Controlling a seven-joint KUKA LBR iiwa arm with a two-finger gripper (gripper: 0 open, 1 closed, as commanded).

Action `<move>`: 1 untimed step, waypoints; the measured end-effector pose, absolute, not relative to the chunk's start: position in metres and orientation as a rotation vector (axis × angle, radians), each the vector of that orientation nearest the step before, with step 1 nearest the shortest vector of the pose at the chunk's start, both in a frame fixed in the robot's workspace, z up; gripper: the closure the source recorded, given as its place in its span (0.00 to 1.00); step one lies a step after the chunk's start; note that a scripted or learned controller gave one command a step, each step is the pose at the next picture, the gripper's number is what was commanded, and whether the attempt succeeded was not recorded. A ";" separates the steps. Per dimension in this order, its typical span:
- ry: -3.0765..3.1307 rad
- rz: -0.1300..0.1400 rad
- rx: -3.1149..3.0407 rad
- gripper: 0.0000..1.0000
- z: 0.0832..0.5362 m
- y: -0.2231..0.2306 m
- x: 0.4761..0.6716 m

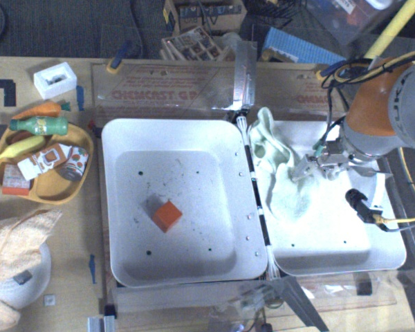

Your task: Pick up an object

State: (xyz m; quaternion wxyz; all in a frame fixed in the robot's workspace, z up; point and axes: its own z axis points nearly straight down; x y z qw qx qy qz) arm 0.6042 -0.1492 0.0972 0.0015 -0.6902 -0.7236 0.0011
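A small orange cube lies in the left white bin, a little left of its middle. A pale green cloth is crumpled along the left side of the right bin and spreads down toward its middle. My gripper is low in the right bin, at the cloth's right edge, and points left toward it. The grey arm with its orange band comes in from the right above it. The cube is far to the gripper's left, across the wall between the bins.
A black cable end with a yellow lead hangs over the right bin's right side. A yellow bowl of toy groceries stands left of the bins, with a beige cloth below it. A clear plastic panel lines the back.
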 end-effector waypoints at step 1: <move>-2.269 0.004 -2.168 1.00 0.104 -0.150 0.605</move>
